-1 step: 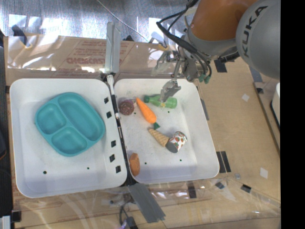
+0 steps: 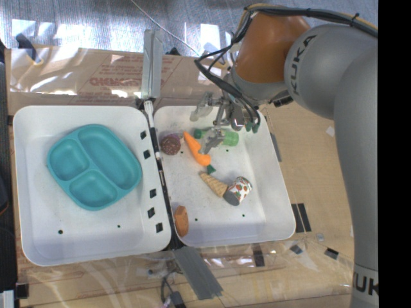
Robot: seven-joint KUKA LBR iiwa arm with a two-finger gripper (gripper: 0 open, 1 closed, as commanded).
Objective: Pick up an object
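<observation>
White bins sit side by side; the left bin (image 2: 38,236) holds a teal divided plate (image 2: 94,165). Above the right bin (image 2: 273,217), the gripper (image 2: 221,130) hangs low over a green object (image 2: 226,138) beside an orange carrot (image 2: 196,149). Whether it grips anything cannot be told. Nothing looks lifted, so the pick seems unfinished. An ice-cream cone (image 2: 213,185) lies nearby.

1 fixed camera, overhead, apparently slanted, bins (image 2: 212,233)

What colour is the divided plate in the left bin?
Teal; the divided plate shows clearly in the camera view.
</observation>
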